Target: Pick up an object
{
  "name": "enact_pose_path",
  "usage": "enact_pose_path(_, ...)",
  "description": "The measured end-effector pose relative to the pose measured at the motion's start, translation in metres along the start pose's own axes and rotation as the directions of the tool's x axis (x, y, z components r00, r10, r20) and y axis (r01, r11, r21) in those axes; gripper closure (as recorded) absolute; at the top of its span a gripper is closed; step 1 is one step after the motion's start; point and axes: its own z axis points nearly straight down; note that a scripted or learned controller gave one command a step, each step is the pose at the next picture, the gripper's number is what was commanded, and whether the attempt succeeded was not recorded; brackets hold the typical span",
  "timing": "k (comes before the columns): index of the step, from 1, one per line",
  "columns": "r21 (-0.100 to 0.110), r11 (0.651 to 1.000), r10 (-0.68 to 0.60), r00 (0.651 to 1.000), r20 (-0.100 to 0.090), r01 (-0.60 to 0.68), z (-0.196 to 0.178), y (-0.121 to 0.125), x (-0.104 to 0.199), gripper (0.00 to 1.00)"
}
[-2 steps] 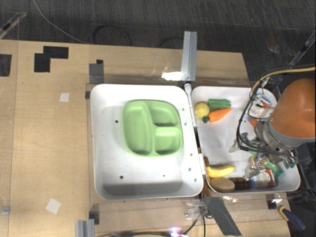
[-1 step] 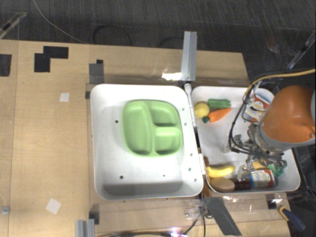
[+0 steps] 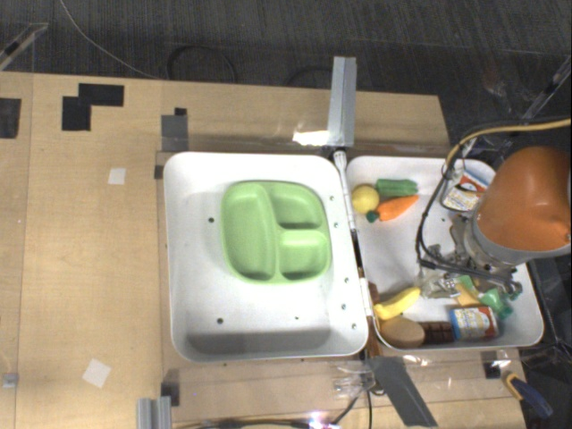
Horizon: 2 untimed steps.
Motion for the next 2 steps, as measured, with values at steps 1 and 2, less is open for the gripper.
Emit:
enact_pose_path(1,-0.018,0.968,-0.249,0.968,-0.020,0.249,-0.0494,0.0126,-0.0659,1.00)
enact_pose_path(2,-0.019,0.969,-0.248,0.968,-0.023,0.248,-0.0482,0.0124,-0.0650,0.00)
